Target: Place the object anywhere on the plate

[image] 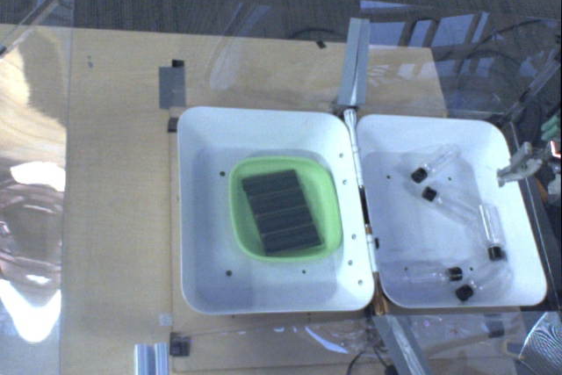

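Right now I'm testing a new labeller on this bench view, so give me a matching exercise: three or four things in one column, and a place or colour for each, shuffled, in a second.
Things:
1. green plate
2. dark ribbed block
3. clear tubes with black caps
4. grey metal bar

Places:
A. scattered in the right bin
B. on the bench above where the bins meet
C. lying on the plate
D. in the left bin

Pairs: 1-D, 2-C, 3-A, 4-B
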